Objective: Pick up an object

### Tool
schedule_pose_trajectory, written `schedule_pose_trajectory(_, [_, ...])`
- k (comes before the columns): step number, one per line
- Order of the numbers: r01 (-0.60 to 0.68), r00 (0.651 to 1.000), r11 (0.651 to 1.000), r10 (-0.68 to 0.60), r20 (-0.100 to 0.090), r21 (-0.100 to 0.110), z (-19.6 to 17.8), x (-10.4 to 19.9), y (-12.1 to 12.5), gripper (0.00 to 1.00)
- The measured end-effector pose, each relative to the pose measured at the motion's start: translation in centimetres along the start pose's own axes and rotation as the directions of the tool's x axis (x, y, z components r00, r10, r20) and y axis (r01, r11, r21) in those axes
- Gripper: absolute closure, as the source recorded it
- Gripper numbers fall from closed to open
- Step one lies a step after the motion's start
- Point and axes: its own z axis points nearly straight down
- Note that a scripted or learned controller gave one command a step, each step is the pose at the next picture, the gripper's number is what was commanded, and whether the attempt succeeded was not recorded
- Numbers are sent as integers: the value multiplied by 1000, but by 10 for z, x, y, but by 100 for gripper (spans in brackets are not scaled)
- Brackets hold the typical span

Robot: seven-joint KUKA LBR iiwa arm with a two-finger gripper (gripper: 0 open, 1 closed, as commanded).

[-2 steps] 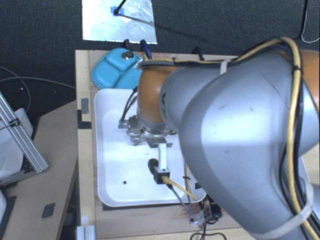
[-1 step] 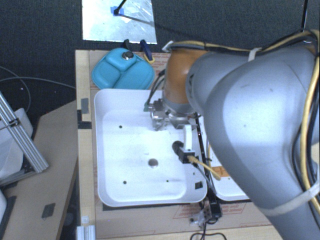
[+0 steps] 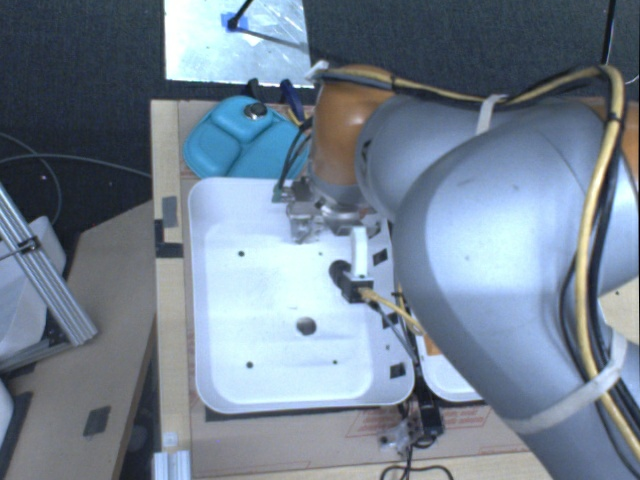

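Observation:
My gripper hangs below the orange band of the arm, over the far part of the left white bin. A small dark round object lies on the bin floor, toward the near side and well apart from the gripper. Nothing is visibly held at the gripper's tip. The grey arm covers the right bin almost entirely; just a corner of it peeks out below the arm.
A blue plastic container sits on the bench just behind the left bin. A shiny metal sheet lies farther back. A black fitting with a yellow cable hangs off the arm at the bin's right wall.

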Motion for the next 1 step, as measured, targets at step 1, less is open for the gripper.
schedule_pose_trajectory(1, [4,1000,1000,-4,-2,-1,0,66,19,100])
